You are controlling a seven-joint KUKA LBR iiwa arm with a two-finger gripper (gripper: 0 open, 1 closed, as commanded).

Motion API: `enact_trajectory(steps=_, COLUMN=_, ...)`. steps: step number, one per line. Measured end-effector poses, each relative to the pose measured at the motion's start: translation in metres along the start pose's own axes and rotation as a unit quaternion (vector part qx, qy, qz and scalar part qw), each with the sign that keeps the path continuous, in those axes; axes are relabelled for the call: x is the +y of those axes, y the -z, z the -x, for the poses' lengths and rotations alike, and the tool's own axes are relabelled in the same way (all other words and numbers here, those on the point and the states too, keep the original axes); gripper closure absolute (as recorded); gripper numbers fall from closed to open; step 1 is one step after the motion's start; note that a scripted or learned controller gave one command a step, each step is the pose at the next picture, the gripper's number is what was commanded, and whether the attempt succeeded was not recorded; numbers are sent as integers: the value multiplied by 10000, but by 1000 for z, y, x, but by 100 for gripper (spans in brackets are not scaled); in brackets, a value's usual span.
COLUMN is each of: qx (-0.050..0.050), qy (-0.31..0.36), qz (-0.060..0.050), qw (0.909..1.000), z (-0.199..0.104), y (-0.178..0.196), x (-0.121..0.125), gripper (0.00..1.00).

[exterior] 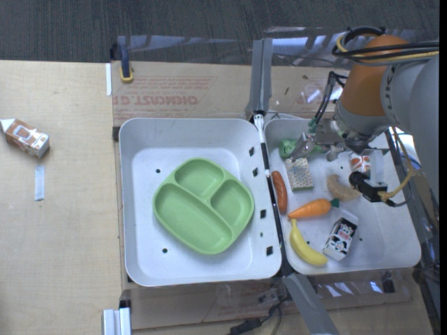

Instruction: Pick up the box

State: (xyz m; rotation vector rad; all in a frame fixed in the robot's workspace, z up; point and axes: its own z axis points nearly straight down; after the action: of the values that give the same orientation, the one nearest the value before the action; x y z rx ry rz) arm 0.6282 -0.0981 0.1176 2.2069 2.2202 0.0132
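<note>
Lowest in the right bin [401, 246], the small box [341, 237] with black-and-white cow print lies tilted beside a banana [304, 246]. Above them: carrot [311, 209], sausage [280, 190], sponge [300, 174]. The left bin [133, 208] holds 1 green divided plate [203, 205]. I cannot tell the gripper [309, 144] fingers' spread.

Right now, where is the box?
The box lies in the right bin, near its front edge, just right of the banana and below the carrot.
</note>
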Motion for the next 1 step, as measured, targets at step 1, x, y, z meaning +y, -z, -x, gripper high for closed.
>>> enact_trajectory(steps=1, qx=6, qy=365, qz=-66, qw=9993, z=-5, y=-25, x=10, gripper=0)
